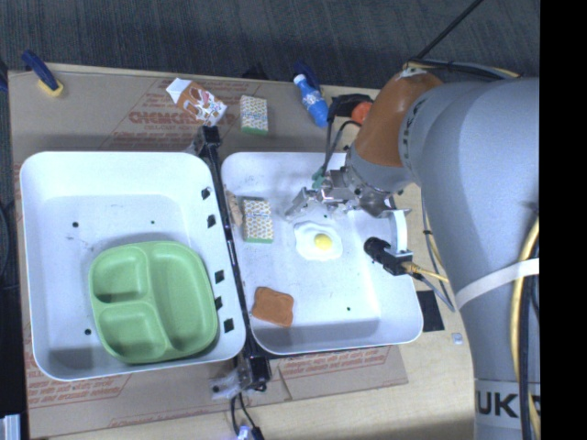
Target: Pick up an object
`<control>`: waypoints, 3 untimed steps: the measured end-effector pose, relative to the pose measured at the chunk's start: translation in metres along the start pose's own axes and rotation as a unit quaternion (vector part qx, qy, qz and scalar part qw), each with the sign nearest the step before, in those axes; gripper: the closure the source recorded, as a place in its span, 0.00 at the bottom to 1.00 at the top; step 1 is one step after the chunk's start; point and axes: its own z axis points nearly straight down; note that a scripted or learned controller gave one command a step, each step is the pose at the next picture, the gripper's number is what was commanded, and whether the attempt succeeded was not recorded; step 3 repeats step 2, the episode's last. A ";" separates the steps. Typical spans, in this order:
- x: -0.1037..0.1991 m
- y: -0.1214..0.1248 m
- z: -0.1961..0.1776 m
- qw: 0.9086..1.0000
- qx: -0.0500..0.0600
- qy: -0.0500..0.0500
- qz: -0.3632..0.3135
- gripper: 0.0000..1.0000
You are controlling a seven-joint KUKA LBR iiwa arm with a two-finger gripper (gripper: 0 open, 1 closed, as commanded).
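Observation:
In the right bin [394,324] lie a toy fried egg [319,242], a green and yellow patterned block [257,220] near the left wall, and a brown toast-like piece [272,306] toward the front. My gripper [315,202] hangs just above the egg's far edge, reaching in from the right. It is open, with nothing between its fingers. The grey arm with its orange band [394,108] covers the bin's far right corner.
The left bin [46,181] holds a green divided plate [151,299]. Behind the bins on the cardboard lie a snack packet [195,102], a second patterned block [253,115] and a blue clamp [312,99]. Another clamp [41,71] sits at the far left corner.

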 end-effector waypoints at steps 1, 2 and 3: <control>0.001 0.001 -0.012 1.000 -0.001 0.000 -0.002 1.00; -0.028 -0.049 -0.175 1.000 -0.004 -0.002 0.001 1.00; -0.028 -0.049 -0.175 1.000 -0.004 -0.002 0.001 1.00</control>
